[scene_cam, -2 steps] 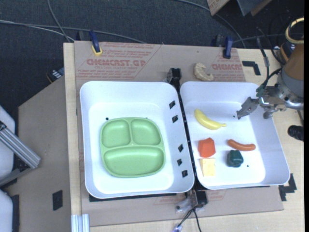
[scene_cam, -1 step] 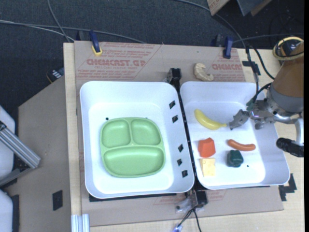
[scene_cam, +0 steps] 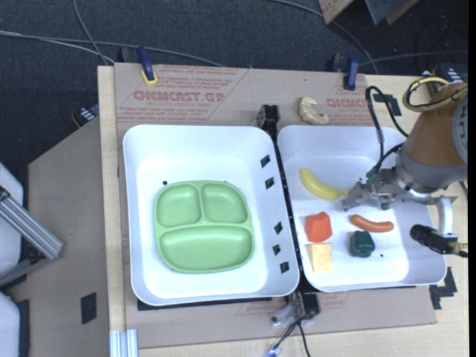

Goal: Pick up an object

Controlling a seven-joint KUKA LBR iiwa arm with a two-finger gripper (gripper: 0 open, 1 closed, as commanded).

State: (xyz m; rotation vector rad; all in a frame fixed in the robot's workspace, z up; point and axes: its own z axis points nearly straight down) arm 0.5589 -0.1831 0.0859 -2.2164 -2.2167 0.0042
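Green, three-compartment plastic plate (scene_cam: 204,225) lies flat in the left bin (scene_cam: 141,199), in the middle left of the frame, on the tan counter (scene_cam: 111,199). To its right, the right bin (scene_cam: 335,143) holds a yellow toy banana (scene_cam: 320,185) near its centre, an orange-red block (scene_cam: 318,227) below it, a pale yellow cheese wedge (scene_cam: 321,256) lower still, a red toy sausage (scene_cam: 371,224) and a dark green piece (scene_cam: 362,244) just beneath it. At right centre the gripper (scene_cam: 363,193) sits low between banana and sausage; whether its fingers are spread or pressed together cannot be told. Nothing is seen pinched there.
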